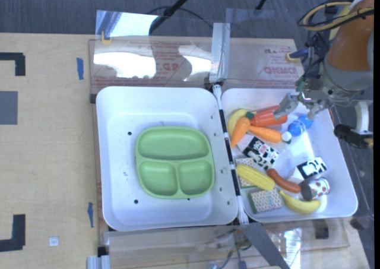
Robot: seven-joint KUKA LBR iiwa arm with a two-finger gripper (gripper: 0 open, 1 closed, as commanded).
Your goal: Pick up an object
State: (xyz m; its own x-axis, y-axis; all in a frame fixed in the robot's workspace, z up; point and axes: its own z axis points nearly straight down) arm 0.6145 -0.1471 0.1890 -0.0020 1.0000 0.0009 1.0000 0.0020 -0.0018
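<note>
My gripper hangs over the back of the right bin, open, with nothing between its fingers. Just below it lie a blue and white bottle and a red-orange carrot. A second orange carrot and a yellow pepper-like piece sit to their left. Further forward in the same bin are a black and white spotted toy, a corn cob, a sausage, a banana, a black and white block, a red and white ball and a green-brown cracker.
The left bin holds a green divided plate. A raised divider runs between the two bins. Clear plastic sheeting stands behind them. Yellow cables loop off the arm at top right.
</note>
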